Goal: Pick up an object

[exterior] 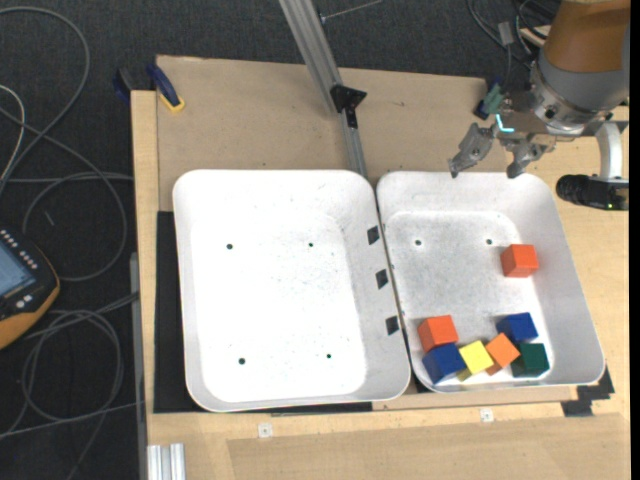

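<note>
orange block (519, 259) | lying alone | right bin (560, 230), apart from cluster

Two bins side by side on my table (250, 108).
I see the left bin (200, 268) beside the right bin (560, 228); blocks (480, 353) cluster at its near edge, one block (519, 260) apart behind them.

A robotics lab: loose cables (60, 168) on dark floor, a wooden bench (250, 118), a teach pendant (20, 278).

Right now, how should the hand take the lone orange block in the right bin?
Grip the lone orange block across two opposite flat sides, coming straight down from above. It sits flat on the right bin floor, apart from the other blocks, so its sides look free.
</note>
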